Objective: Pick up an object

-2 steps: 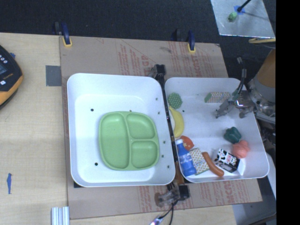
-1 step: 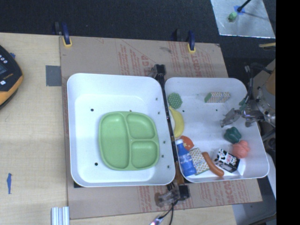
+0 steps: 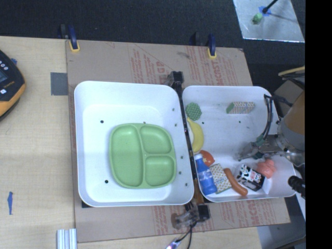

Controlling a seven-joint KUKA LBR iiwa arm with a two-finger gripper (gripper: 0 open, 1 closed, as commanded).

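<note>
Pincer [image 3: 254,150] low in right bin [image 3: 218,95]; cardboard print unreadable

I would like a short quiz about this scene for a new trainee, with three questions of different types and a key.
1. True or false: the pale green divided plastic tray lies in the left white bin.
2. Which object touches the blue plastic bottle? A) the orange ball B) a red cup
3. Fill in: the end effector is over the ___ bin.

Key: 1 true; 2 A; 3 right.
</note>
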